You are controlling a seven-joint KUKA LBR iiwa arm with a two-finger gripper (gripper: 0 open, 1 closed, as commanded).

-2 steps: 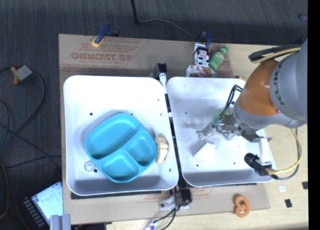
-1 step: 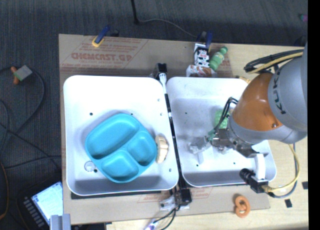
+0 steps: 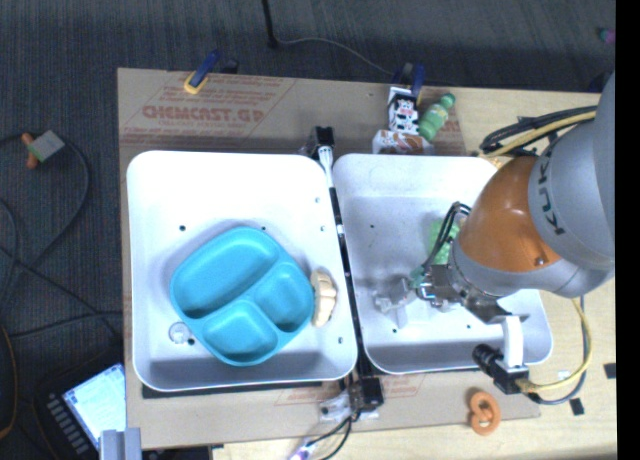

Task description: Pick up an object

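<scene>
A blue divided plate (image 3: 240, 293) lies in the left bin (image 3: 160, 188). A small tan object (image 3: 323, 296) rests against the plate's right edge. By the plate's lower left corner lies a small clear round thing (image 3: 178, 331). In the right bin (image 3: 380, 188), a green object (image 3: 439, 235) peeks out from behind the arm's orange band (image 3: 505, 228). My gripper (image 3: 395, 298) hangs low over the right bin's floor, left of the wrist, with nothing visibly in it.
A small carton (image 3: 401, 118) and a green bottle (image 3: 434, 116) stand on the bench behind the right bin. Blue clamps (image 3: 203, 70) sit at the bench's back edge. An orange ring (image 3: 483, 410) lies at the front right. Cables run along the arm's right side.
</scene>
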